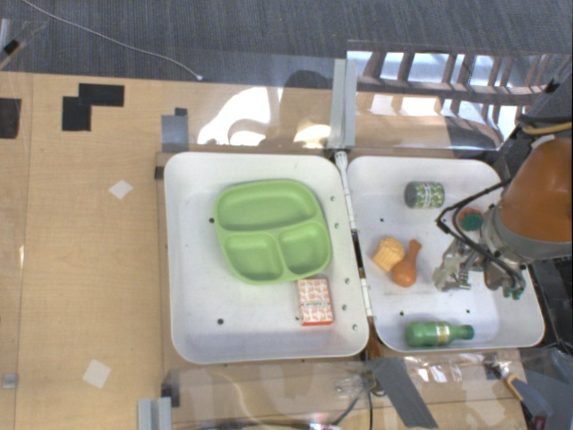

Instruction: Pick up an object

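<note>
In the right bin (394, 173) lie a small green can (424, 194) near the back, an orange and tan drumstick-shaped toy (397, 259) in the middle, and a green bottle (436, 333) on its side at the front. My gripper (452, 276) hangs low over the right bin, to the right of the drumstick toy and above the bottle. Nothing shows between its fingers. The left bin (192, 240) holds a green divided plate (272, 230) and a small red and white box (314, 301) at its front right.
A raised divider (354, 240) separates the two bins. The arm's orange band (540, 200) and cables cover the right bin's far right side. A metal frame (448, 70) stands behind the right bin. Wooden bench stretches to the left.
</note>
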Available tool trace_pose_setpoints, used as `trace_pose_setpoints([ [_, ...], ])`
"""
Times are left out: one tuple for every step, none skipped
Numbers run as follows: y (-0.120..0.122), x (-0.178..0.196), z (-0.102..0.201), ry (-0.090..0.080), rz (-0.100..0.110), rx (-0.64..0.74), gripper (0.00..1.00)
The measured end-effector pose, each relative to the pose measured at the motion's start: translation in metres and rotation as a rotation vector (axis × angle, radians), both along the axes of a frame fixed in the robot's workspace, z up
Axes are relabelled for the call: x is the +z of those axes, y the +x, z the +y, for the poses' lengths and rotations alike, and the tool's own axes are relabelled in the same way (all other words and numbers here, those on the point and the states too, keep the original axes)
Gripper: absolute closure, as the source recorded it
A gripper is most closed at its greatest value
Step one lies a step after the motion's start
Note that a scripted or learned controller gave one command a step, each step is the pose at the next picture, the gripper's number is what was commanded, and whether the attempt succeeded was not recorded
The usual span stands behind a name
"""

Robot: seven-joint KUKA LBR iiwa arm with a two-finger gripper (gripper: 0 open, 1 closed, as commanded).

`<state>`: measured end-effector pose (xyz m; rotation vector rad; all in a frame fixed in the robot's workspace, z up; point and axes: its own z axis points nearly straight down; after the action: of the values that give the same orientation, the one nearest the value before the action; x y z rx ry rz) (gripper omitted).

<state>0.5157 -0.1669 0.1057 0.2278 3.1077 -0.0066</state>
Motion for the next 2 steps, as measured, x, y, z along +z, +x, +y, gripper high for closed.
trace_pose_setpoints([
  [0.022,-0.011,0.047,0.011,0.017,-0.282,1.00],
  [0.091,0.086,0.120,0.015,0.005,-0.315,1.00],
])
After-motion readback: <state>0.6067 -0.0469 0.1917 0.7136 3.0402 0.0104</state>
